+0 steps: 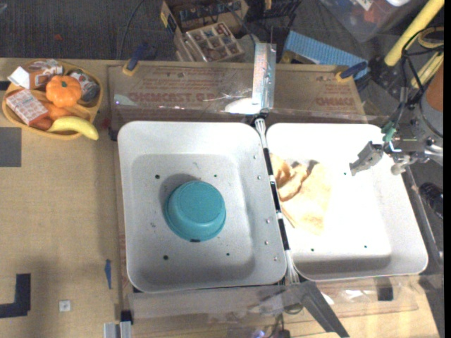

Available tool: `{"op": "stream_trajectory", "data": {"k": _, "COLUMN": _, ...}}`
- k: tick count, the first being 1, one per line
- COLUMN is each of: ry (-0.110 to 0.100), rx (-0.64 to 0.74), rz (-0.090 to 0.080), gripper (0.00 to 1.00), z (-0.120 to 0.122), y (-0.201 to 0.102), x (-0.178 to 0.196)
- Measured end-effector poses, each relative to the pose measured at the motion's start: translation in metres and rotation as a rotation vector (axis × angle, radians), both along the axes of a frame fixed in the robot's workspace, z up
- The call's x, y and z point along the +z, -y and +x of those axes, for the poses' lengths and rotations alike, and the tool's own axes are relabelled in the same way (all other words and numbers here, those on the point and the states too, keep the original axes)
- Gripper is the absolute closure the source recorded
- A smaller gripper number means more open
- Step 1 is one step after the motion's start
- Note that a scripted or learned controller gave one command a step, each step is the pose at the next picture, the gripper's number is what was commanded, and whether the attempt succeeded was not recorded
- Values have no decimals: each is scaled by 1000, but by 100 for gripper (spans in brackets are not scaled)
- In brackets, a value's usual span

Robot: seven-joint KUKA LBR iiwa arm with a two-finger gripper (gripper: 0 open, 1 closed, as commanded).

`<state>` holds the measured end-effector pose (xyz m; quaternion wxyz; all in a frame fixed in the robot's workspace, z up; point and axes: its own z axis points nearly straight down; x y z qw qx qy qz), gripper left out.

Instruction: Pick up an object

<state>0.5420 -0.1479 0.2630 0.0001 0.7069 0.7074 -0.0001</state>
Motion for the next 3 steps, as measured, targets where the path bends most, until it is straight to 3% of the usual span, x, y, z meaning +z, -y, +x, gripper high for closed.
{"op": "stream_trajectory", "data": {"k": 1, "ry": 1, "rx": -17, "rz": 0, "gripper": 0, "z": 71, "y": -11, "x": -108}}
{"op": "stream_trajectory", "data": {"k": 2, "ry": 7, "rx": 111, "rz": -1, "gripper": 0, "z": 76, "y": -31, "x": -174}}
{"op": "stream_trajectory", "data": {"k": 3, "ry": 11, "rx": 106, "rz": 0, "gripper": 100, "z": 77, "y": -30, "x": -163}}
